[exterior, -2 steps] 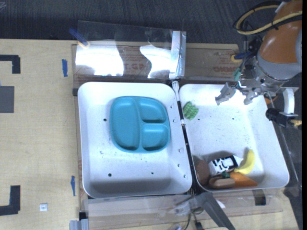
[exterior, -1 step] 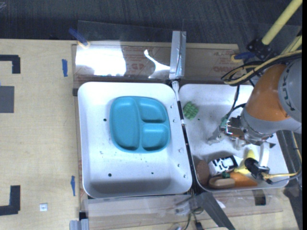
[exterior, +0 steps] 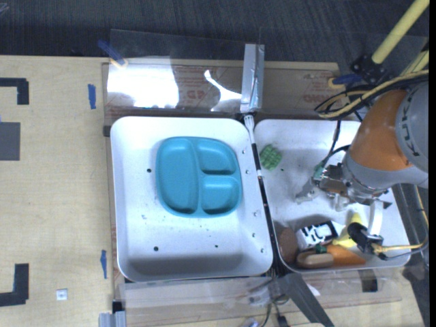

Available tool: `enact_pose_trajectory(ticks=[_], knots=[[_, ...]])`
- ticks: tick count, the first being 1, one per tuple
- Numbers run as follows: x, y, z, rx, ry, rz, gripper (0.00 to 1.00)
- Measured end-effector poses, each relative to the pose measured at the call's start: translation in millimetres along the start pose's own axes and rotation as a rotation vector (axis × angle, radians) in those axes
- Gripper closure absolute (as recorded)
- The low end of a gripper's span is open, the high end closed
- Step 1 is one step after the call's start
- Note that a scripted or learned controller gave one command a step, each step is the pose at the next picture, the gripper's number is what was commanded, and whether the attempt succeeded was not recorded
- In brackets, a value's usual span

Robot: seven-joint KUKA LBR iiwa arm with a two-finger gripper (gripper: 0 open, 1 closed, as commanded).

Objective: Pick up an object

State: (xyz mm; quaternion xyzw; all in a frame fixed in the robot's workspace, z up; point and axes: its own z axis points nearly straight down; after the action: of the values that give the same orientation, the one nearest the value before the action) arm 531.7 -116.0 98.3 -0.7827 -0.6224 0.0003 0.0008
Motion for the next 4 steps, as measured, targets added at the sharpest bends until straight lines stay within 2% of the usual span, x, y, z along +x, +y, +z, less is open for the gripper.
enact_pose_trajectory(ticks=[1,2,3,4], knots=[[-104.7,-28.5,-8.7,0.0,0.004,-0.349,0.0],[-77.1,-34.2,11.3,-0.007,-0.001,-0.002,0.0],[-77.8,-32.4,-0.2,-0.013,-0.002,0.001,1.0],[-77.8,-32.9,0.6,-0.011,-0.002,0.001,0.0]])
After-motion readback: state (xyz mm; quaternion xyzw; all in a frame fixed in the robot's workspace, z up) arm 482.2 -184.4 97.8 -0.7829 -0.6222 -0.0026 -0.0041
